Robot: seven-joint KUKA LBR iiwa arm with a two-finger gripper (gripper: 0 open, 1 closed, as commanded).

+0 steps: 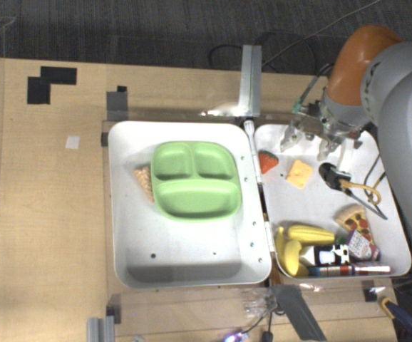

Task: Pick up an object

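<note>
camera view - pincer (305, 142) open, just above cheese (299, 173)

This is a robotics lab. A pale wood desk (42, 212) carries two shallow white bins (184, 269) fixed side by side with metal brackets (251, 77). Black tape marks (49, 83) sit left of the bins, cables (291, 45) trail behind them over grey carpet (120, 13), and an industrial arm (384, 84) reaches in from their right.

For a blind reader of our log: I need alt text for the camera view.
The arm's hand hangs over the far end of the right bin, above a yellow block, a red piece and a banana. The left bin holds a green tray.
</note>
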